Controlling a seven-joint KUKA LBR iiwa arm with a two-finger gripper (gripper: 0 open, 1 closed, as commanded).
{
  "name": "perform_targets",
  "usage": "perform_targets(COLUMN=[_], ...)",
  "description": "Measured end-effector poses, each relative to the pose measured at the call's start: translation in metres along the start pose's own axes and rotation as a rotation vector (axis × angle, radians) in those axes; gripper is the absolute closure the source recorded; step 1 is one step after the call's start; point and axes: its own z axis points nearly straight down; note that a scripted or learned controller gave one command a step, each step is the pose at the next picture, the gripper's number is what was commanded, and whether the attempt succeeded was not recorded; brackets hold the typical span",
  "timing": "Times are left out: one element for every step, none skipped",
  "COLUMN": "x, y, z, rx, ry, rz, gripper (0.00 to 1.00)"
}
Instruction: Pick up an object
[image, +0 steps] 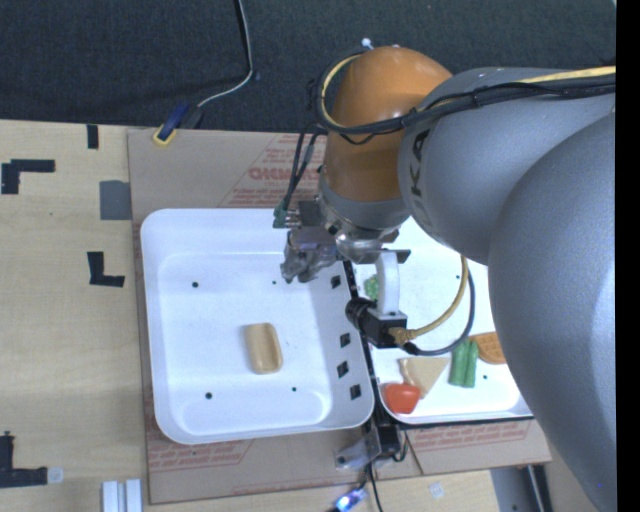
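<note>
From above the tabletop (60, 330), the grey arm (520, 200) sweeps in from the right, its orange band (380, 110) sitting over the seam between the two white bins. The hand (305, 255) hangs over the far right part of the left bin (170, 300), close to that bin's far wall. It is dark and foreshortened from this angle, so I cannot tell how wide it stands, and I see nothing caught in it.

The likeliest target is the tan bread-like piece (263, 347), lying alone on the floor of the left bin. It sits nearer to the camera than the hand and a little to the left, apart from it, with bare white floor between the two. Its long axis runs roughly near to far, tilted only slightly.

The right bin (480, 412) holds a red piece (401, 398), a pale wedge (428, 372), a green block (464, 362) and an orange slice (490, 347), clustered at its near side, partly under the arm.

My guess is the next move means travelling toward the near-left, then dropping with the grip set across the tan piece's short width.
</note>
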Motion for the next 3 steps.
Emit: perform_targets(x=[0.000, 0.079, 0.104], y=[0.000, -0.034, -0.043], z=[0.001, 0.057, 0.135], rx=[0.001, 0.005, 0.009], ry=[-0.001, 0.002, -0.001], rz=[0.000, -0.005, 0.000], gripper=[0.00, 0.00, 0.00])
